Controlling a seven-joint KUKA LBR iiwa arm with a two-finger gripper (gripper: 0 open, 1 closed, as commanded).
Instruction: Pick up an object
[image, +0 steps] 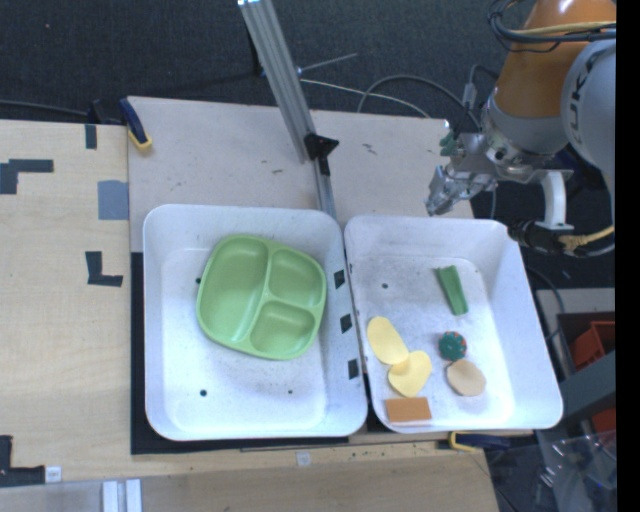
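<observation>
The right bin (500, 250) holds a green stick (452, 290), a teal ball (453, 346), two yellow pieces (387, 340) (411, 375), a tan round piece (465, 379) and an orange block (407, 409). My gripper (443, 198) hangs above the far edge of the right bin, above and behind the green stick, with nothing between its fingers that I can see. The arm with its orange band (545, 60) comes in from the upper right.
A green divided plate (263, 296) lies in the left bin (170, 330). A grey metal bar (285, 80) slants down from the top to the gap between the bins. Cables trail behind the right bin.
</observation>
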